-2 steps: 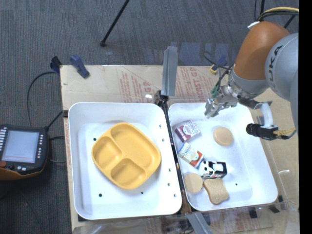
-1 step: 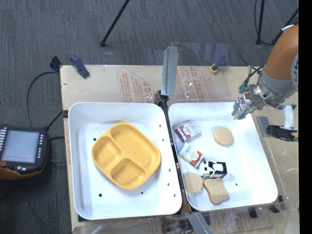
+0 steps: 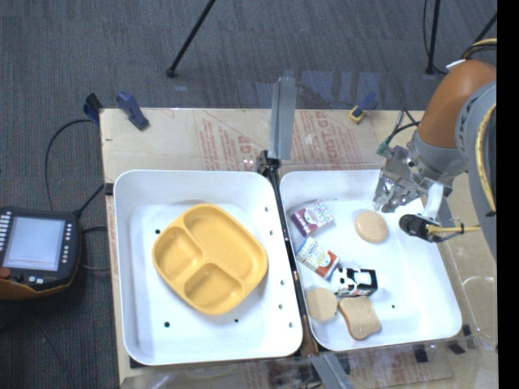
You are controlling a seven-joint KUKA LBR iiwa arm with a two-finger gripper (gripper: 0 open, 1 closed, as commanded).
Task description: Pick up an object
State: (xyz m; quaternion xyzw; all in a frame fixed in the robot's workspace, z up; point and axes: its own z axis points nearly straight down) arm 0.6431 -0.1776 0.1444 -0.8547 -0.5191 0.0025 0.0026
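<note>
Hovering over the right bin's (image 3: 454,298) upper right corner, the pincer (image 3: 395,191) has fingers slightly parted w/ nothing between them. Nearest target: round tan cookie (image 3: 372,226), just below-left. Best approach imo: drop straight down, centred, away from the wall. Snack packets (image 3: 313,215), a cow-print carton (image 3: 357,280) & bread slice (image 3: 359,317) crowd farther left; yellow tray (image 3: 210,258) sits in the left bin (image 3: 130,298).
</note>
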